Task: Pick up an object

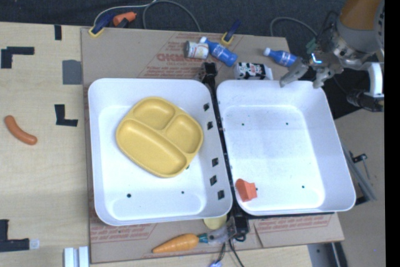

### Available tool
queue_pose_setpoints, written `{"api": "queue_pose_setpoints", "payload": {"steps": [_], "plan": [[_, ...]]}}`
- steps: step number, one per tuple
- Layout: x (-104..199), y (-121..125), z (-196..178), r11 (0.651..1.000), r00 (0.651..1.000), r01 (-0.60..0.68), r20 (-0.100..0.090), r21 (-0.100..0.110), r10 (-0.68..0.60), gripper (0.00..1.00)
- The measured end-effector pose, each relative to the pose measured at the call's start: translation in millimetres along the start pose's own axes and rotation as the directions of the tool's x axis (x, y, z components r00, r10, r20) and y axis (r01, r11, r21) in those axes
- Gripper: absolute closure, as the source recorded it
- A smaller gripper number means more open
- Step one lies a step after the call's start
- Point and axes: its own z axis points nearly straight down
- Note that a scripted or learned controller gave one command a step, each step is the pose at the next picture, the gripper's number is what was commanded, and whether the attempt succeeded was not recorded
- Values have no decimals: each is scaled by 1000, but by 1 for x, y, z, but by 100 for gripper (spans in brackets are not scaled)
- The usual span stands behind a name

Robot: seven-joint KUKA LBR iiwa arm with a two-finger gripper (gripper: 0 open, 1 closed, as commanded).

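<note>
An orange block lies in the right bin's near corner, well apart from the empty, spread-fingered hand.

two white bins, one yellow plate, one orange block, one carrot, one sausage

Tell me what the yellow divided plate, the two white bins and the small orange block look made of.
Yellow divided plate: likely moulded plastic, matte, with soft rounded compartment ridges. Left bin and right bin: apparently thin formed plastic, smooth and slightly glossy, with rolled rims. Small orange block: possibly plastic or foam; too small to tell.
</note>
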Motion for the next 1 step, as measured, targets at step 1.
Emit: {"api": "queue_pose_setpoints", "payload": {"steps": [1], "plan": [[53, -91, 105, 1000, 1000, -1, -5, 13, 1, 0]]}}
